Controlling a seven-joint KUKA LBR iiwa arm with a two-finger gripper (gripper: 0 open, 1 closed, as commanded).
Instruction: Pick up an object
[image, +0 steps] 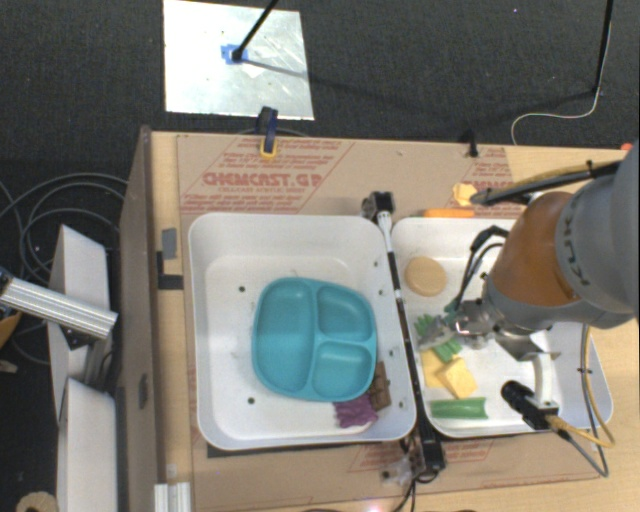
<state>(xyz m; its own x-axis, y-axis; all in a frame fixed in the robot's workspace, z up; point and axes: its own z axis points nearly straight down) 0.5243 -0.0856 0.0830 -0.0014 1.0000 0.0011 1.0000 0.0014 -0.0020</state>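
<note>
Green pieces (436, 327) lie in the right bin (432, 234), just at nine o'clock of the gripper (468, 326), whose finger state cannot be told. Yellow blocks (451, 374) and a green stick (458, 407) are seen toward six o'clock, a tan disc (426, 276) toward eleven. The left bin (225, 240) holds a teal divided plate (314, 338), with a purple item (354, 412) at its five o'clock.

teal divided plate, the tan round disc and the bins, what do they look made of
Teal divided plate: likely moulded plastic, a uniform colour with soft rounded compartment ridges and a slight sheen. Tan round disc: matte and flat, possibly wood or a toy food piece; too small to tell. Left bin and right bin: white, smooth, thin-walled with rounded corners, probably plastic.
</note>
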